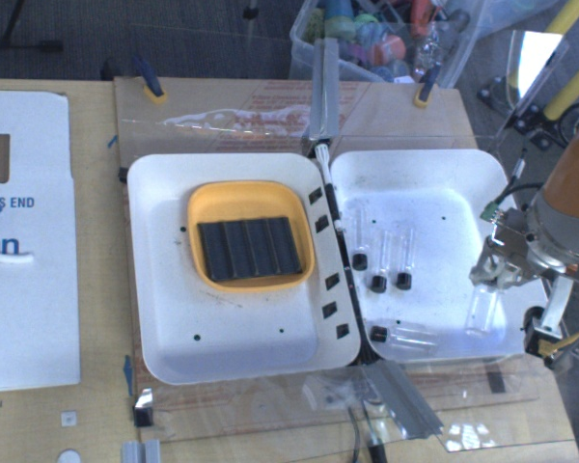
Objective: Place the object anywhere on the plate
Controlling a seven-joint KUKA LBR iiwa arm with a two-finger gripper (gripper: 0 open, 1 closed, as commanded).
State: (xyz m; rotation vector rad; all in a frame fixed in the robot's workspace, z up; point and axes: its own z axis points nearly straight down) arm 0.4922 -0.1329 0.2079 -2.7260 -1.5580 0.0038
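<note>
Several clear tubes with black caps lie in the right bin [434,177]: three side by side [381,257] near its left wall and one [402,336] along the front edge. Another clear tube [482,309] lies at the bin's right side, just below my gripper [492,273]. The gripper hangs low over the right edge of that bin. The yellow plate [205,208] sits in the left bin [164,316], with a dark ribbed block [249,249] lying on it.
A divider with black clips [329,258] runs between the two bins. A clear crate of colourful items [386,17] stands behind the bench. White foam board [29,258] lies at the left.
</note>
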